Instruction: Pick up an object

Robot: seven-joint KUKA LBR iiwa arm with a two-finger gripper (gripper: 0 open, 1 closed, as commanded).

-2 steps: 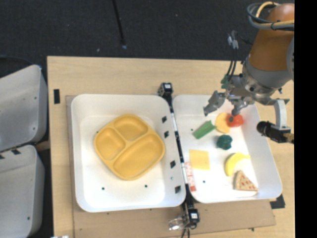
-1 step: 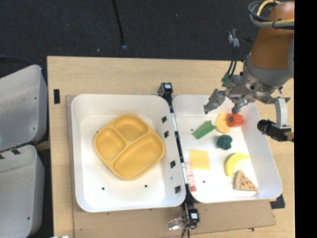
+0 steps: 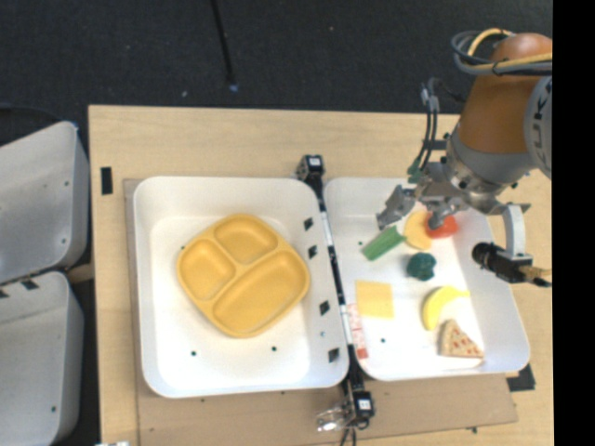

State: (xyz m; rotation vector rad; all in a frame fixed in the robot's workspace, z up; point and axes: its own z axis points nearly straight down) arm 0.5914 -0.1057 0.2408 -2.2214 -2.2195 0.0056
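The left bin (image 3: 149,342) carries a yellow divided plate (image 3: 244,273) near its middle, tilted a little against the bin's edges; nothing else lies with it. A black divider strip (image 3: 327,258) runs between the two bins.

In the right bin (image 3: 502,342) the toy foods are spread out. Nearest the bin's left edge, a green stick-shaped piece (image 3: 382,243) lies with its long axis slanting up toward the right, its upper end just beside a pale yellow round piece (image 3: 417,230). Below them, a flat yellow cheese square (image 3: 375,298) sits apart near the left edge. A dark green lump (image 3: 421,266), perhaps broccoli, lies at the bin's middle, with a yellow banana (image 3: 441,305) below it and a pizza slice (image 3: 459,340) toward the bin's near right corner.

The gripper (image 3: 429,204) hangs over the far half of the right bin, right above the pale yellow piece and an orange-red piece (image 3: 442,223) touching it on the right. From this slant I cannot tell how its jaws stand, and nothing can be seen held. The likeliest target is that yellow and red pair, lying almost straight beneath the gripper, slightly toward the near edge; the coming move looks like a short descent rather than a sideways reach. Crowding is the risk: the green stick's end lies close on the left.
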